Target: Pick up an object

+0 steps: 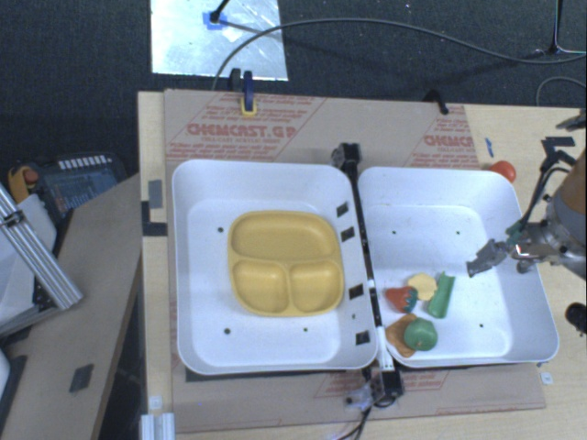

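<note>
Toy foods point(420, 312) cluster near bin wall point(371, 273), end effector point(483, 262) beside.

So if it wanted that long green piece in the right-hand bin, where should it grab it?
Probably across the middle of the long green piece, coming straight down from above. It lies nearly upright in the picture with its narrow sides facing left and right. The right side has bare bin floor; the yellow piece crowds its left, so that finger has little room. The gripper hovers just to the upper right.
</note>
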Controlling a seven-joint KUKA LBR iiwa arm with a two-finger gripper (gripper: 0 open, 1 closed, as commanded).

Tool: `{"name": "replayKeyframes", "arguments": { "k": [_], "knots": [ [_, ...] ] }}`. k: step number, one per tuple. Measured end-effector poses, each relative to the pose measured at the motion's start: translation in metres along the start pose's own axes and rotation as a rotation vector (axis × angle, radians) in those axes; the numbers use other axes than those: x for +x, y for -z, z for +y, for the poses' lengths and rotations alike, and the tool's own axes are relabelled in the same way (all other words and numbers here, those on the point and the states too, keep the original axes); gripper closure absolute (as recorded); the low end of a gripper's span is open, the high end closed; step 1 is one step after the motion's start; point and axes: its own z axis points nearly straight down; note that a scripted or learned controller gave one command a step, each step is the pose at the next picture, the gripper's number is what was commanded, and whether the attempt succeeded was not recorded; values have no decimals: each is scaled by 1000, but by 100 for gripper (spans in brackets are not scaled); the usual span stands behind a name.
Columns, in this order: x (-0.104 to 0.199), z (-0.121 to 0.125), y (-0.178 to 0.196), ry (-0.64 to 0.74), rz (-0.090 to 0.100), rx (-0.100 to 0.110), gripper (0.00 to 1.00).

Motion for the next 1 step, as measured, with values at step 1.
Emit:
{"name": "replayKeyframes", "arguments": {
  "k": [1],
  "knots": [
    [1, 11, -48, 0, -1, -2, 0]
  ]
}}
